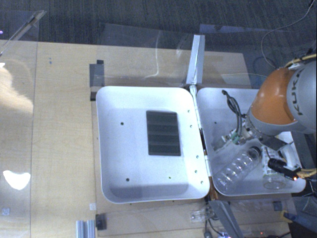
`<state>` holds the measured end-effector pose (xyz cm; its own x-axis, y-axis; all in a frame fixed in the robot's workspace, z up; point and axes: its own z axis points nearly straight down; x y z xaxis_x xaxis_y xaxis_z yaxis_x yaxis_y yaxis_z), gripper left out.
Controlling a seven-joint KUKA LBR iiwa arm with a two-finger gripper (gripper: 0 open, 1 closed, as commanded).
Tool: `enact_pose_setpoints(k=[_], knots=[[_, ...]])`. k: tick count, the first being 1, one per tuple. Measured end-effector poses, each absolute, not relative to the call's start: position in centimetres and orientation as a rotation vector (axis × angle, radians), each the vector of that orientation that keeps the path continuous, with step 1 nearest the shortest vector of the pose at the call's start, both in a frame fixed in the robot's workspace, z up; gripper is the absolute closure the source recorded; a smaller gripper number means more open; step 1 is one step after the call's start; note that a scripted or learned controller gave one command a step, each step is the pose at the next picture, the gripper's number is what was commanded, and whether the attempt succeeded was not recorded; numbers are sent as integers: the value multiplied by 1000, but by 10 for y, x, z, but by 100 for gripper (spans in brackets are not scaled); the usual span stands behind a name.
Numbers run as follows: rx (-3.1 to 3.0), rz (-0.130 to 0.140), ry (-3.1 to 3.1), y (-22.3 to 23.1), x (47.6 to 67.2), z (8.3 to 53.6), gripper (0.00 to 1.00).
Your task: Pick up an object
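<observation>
A flat black ribbed rectangle (163, 133) lies in the middle of the left bin (114, 148). A clear plastic bottle (238, 167) lies on its side in the right bin (218, 113), pointing toward that bin's front left corner. My gripper (229, 139) hangs low over the right bin, just behind and left of the bottle's upper end. The grey arm with its orange band (275, 100) covers the right half of that bin. Nothing shows as held.
A small clear glass-like piece (275, 182) sits near the right bin's front right corner. A black cable (232, 104) loops from the arm over the right bin's back. A metal divider post (195, 58) rises behind the gap between the bins.
</observation>
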<state>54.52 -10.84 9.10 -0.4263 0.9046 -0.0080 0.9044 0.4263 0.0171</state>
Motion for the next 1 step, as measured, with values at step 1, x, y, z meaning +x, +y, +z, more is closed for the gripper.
enact_pose_setpoints(k=[1], knots=[[2022, 12, 2391, -110, 576, 90, 0]])
